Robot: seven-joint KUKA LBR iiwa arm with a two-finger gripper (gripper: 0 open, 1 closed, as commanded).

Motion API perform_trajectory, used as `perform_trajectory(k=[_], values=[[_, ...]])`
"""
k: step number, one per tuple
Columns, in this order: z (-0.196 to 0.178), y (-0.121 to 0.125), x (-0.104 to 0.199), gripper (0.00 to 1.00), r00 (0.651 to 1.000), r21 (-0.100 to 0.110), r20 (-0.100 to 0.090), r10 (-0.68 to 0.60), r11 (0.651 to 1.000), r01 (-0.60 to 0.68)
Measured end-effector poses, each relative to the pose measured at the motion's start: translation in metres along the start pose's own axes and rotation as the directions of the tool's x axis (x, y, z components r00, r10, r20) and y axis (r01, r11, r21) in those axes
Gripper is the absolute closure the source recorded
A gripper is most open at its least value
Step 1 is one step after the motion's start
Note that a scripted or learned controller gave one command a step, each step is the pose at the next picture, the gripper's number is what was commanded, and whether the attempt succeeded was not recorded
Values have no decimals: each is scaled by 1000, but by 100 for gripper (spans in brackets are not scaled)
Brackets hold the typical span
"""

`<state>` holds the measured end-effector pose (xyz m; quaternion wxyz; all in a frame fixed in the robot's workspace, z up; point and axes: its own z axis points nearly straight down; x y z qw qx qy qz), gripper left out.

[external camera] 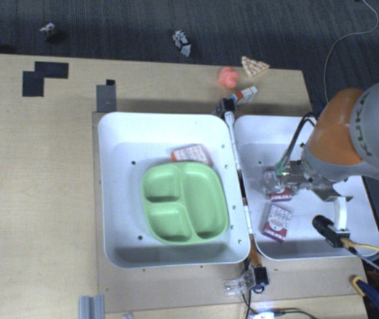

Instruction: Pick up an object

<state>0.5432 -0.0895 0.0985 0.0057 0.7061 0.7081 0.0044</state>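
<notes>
My gripper (274,180) is low inside the right bin (262,135), near its left-middle part, with the grey arm and orange band coming in from the right. A small red and white item (282,195) lies right under its lower edge, partly hidden. Just in front of that, a red and white packet (277,220) lies flat on the bin floor. In the left bin (120,145) a green divided tray (185,202) takes up the middle, and another red and white packet (191,153) is tucked behind it.
The ridge between the two bins (237,171) runs close to the left of the gripper. On the bench behind the bins lie a pink ball (228,78), a tan wedge (254,66) and a small orange-tipped tube (245,96).
</notes>
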Motion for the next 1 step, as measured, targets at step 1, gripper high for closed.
perform_trajectory(k=[1], values=[[-87,-51,37,100,1000,10,-2,-1,1000,1]])
